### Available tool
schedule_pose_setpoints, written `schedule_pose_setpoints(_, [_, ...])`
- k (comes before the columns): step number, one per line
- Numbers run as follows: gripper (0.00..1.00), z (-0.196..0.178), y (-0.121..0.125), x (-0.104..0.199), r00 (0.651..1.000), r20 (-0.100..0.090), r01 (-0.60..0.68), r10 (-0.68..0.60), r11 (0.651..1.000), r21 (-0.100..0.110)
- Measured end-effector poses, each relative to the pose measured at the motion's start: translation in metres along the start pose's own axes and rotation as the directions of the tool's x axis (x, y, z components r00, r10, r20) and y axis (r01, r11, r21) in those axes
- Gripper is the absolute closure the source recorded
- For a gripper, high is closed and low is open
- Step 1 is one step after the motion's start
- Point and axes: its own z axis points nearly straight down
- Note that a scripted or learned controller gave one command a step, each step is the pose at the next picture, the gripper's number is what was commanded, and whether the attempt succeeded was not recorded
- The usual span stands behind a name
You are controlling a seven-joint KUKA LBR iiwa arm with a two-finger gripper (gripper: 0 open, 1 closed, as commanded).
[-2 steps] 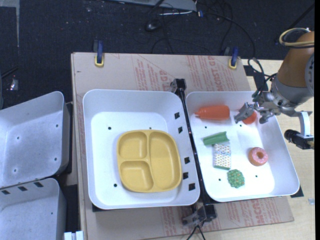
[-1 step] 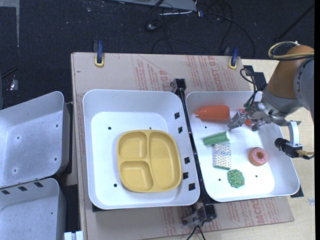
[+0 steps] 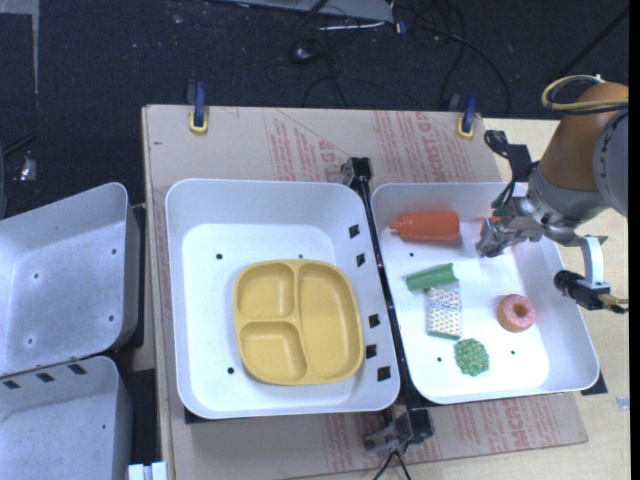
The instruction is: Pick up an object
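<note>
While an orange bottle (image 3: 427,226) lies at twelve o'clock in the right bin (image 3: 572,366), the gripper (image 3: 492,240) hangs just beside it at three o'clock; its grip cannot be told. Pink donut (image 3: 517,313) sits toward four o'clock.

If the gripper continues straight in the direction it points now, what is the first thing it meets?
The gripper points left and down into the right bin. Straight on, it would probably meet the bin floor first, just short of the orange bottle. Depth is unclear, so it might reach the bottle instead.
</note>
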Motion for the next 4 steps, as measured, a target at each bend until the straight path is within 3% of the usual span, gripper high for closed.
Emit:
schedule_pose_setpoints(2, [1.00, -0.106, -0.004, 0.000, 1.000, 0.001, 0.001, -0.001, 1.000, -0.004])
schedule_pose_setpoints(4, [1.00, -0.116, -0.019, 0.105, 1.000, -0.004, 0.007, -0.007, 1.000, 0.003])
